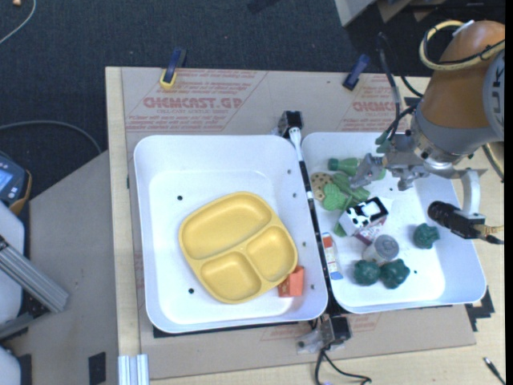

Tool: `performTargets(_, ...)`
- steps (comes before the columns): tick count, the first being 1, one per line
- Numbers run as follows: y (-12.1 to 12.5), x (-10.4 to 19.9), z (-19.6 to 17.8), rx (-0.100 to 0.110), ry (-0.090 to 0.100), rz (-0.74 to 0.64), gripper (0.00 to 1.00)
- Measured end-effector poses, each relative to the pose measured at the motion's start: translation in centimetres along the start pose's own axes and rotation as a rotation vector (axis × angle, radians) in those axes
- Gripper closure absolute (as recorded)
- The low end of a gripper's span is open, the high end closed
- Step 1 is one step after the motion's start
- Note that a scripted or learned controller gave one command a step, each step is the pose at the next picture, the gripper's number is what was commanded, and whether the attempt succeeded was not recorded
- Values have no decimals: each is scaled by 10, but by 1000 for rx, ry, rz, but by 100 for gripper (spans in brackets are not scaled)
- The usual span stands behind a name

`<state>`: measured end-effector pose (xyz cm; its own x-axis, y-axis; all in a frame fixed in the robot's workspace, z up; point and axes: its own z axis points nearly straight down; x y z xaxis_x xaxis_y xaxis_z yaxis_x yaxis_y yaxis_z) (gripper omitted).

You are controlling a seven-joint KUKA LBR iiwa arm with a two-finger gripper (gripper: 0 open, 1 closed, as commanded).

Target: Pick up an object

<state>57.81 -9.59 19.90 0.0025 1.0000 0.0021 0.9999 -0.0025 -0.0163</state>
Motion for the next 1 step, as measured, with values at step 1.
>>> performTargets(1,3,0,-8,-14,-1,-2,0)
